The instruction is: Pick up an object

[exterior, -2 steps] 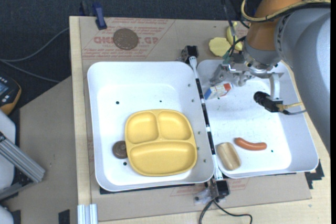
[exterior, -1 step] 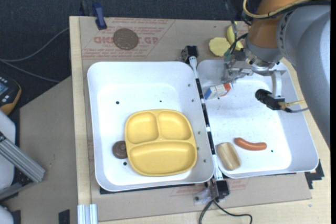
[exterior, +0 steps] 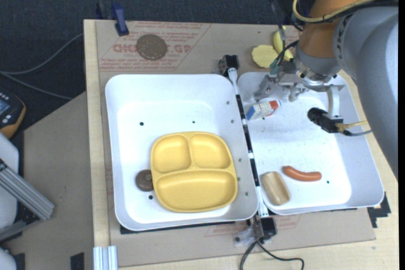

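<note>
I hang over the far left corner of the right bin (exterior: 354, 190), my gripper (exterior: 278, 86) low above a small blue, white and red object (exterior: 262, 109) that lies just beside the rim dividing the two bins. The view from above does not let me tell how my jaws stand, nor whether anything is between them. That corner is tight: the dividing rim is close on one side and the bin's far wall just behind. Nearer the camera the right bin's floor opens up, with bare white between me and a sausage (exterior: 302, 174) and a tan bread roll (exterior: 275, 188), the roll almost against the dividing rim at the near edge. In the left bin (exterior: 126, 104) a yellow divided plate (exterior: 192, 171) fills the near middle, a brown disc (exterior: 145, 181) touching its left edge; the far half is open floor.
</note>
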Available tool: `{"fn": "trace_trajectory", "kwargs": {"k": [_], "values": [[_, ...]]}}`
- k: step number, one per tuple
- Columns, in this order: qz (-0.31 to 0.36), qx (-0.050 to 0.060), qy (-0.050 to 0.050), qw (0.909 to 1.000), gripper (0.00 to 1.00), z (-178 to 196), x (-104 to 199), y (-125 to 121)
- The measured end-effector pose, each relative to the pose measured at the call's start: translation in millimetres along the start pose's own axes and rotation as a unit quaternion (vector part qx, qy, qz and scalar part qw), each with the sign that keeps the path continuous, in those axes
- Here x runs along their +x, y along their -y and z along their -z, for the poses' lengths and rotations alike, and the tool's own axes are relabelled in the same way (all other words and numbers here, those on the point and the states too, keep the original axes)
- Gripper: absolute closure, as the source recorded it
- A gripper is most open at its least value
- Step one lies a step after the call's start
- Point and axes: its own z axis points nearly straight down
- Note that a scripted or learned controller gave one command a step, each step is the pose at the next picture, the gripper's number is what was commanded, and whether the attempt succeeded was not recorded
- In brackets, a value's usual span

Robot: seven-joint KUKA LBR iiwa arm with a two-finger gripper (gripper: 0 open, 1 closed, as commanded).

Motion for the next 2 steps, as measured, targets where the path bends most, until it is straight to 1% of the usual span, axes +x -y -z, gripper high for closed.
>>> {"fn": "trace_trajectory", "kwargs": {"k": [1,2], "values": [[-0.001,0.001,-0.001,1.0000,0.00,-11.2,-3.3,0.9],[0.000,0.001,-0.001,1.0000,0.00,-10.3,1.8,0.5]]}}
